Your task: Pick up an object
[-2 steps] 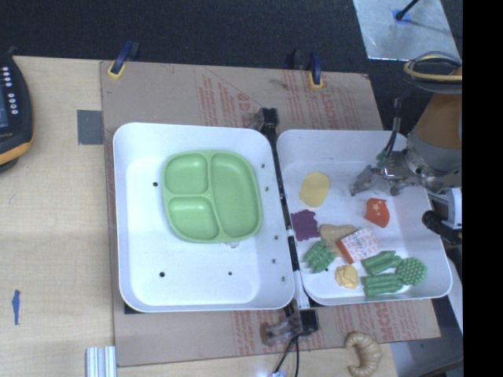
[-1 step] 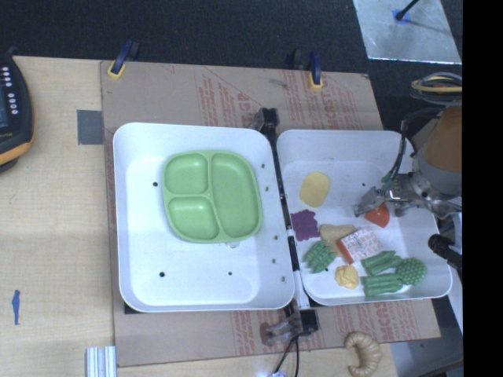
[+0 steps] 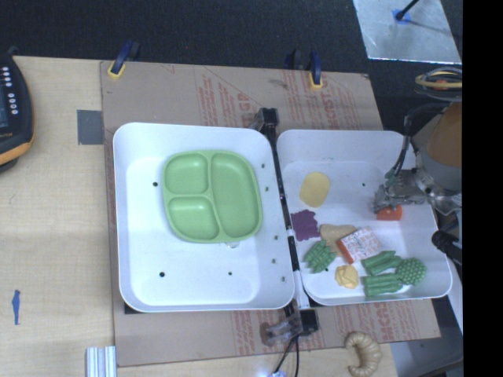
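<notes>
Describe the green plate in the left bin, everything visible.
The green plate is pale green, looks like smooth plastic, rounded-square, with three compartments: two smaller ones on the left, one long one on the right. It lies flat, slightly rotated, on the floor of the left bin, toward its back. Nothing sits in it.

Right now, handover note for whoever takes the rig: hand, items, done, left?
Hand: low at the right bin's right side, over a small orange-red piece; grip unclear.
Right bin also has a yellow piece, purple piece, red-and-white box and green vegetables.
Left bin holds a green divided plate.
Done: hand down at an item.
Left: confirm grasp, lift.
</notes>
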Controlling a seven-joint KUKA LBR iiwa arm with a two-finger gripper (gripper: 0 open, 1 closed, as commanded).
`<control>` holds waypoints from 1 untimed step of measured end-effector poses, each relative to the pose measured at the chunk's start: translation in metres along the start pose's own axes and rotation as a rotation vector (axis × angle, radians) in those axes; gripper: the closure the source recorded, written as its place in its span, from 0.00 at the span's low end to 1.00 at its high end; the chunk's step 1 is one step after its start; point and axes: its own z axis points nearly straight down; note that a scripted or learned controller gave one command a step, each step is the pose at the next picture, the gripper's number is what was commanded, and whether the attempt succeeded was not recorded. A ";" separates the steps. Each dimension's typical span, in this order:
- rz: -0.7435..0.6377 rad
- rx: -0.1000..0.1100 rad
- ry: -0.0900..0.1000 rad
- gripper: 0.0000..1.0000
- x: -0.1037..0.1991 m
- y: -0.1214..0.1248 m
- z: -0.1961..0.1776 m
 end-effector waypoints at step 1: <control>0.006 -0.005 0.001 1.00 0.014 -0.064 -0.088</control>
